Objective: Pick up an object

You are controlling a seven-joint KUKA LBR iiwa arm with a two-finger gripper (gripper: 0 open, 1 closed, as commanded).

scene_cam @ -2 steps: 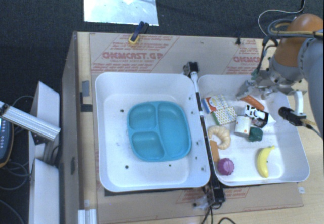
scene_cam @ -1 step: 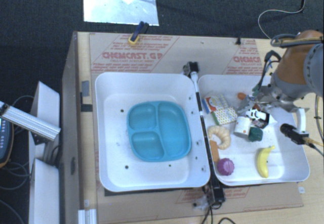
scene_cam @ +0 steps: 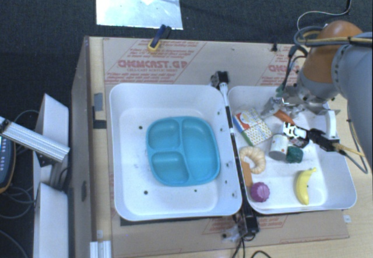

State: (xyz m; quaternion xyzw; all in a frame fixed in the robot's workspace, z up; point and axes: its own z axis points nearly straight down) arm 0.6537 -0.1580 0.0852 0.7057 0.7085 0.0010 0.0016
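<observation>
Where the gripper [scene_cam: 287, 101] is: low at the back of the right bin [scene_cam: 349, 193], far above the banana [scene_cam: 303, 186] in the camera view.
Open or closed: I cannot tell; nothing can be seen held in it.
Things to pick: all in the banana's bin.
Orange stick [scene_cam: 284, 116]: well above the banana, just under the gripper, so I think it is the one it wants.
Cup [scene_cam: 279, 146]: up and left of the banana, near the stick.
Ball [scene_cam: 260, 191]: just left of the banana.
What could go wrong: the stick is thin and may slip out.
Also: the cup is close and may get bumped.
</observation>
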